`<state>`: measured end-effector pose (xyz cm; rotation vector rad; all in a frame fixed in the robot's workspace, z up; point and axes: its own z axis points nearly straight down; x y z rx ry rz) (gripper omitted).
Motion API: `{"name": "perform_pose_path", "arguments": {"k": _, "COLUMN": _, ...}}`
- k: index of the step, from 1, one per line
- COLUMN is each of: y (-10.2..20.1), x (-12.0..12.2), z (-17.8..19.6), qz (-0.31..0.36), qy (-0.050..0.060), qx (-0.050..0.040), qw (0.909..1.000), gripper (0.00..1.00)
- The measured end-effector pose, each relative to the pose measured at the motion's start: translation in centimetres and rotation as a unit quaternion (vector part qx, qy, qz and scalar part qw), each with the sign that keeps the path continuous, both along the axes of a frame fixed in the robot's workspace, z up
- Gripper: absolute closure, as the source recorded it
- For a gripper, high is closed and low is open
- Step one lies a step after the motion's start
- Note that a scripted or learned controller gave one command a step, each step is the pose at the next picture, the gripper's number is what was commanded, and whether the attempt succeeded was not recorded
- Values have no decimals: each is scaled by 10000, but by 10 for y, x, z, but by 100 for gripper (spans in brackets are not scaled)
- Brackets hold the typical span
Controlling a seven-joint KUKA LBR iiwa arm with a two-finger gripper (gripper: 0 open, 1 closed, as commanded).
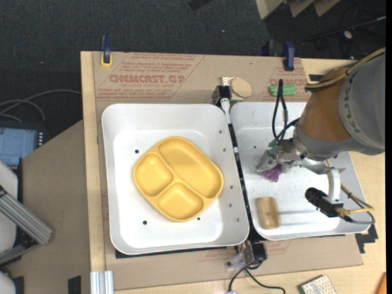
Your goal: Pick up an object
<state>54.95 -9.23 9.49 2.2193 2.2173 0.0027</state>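
- Pincer [274,158]: low over the shallow white right bin [254,130]; how far open cannot be told.
- Small crumpled purple object [271,174]: just at the pincer tip, mid-bin, clear of the walls.
- Rounded tan wooden block [267,212]: near the front wall, apart.
- Glossy yellow three-compartment plastic plate [177,177]: centred in the left white bin [116,164].

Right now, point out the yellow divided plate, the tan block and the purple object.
yellow divided plate [171,185], camera view, centre where its dividers meet
tan block [267,212], camera view, top face
purple object [271,174], camera view, visible lower end
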Motion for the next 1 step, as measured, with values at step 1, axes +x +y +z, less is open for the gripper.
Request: {"name": "perform_pose_path", "arguments": {"k": 1, "y": 64, "x": 51, "z": 96, "qz": 50, "qy": -51, "qx": 16, "qw": 10000, "gripper": 100}}
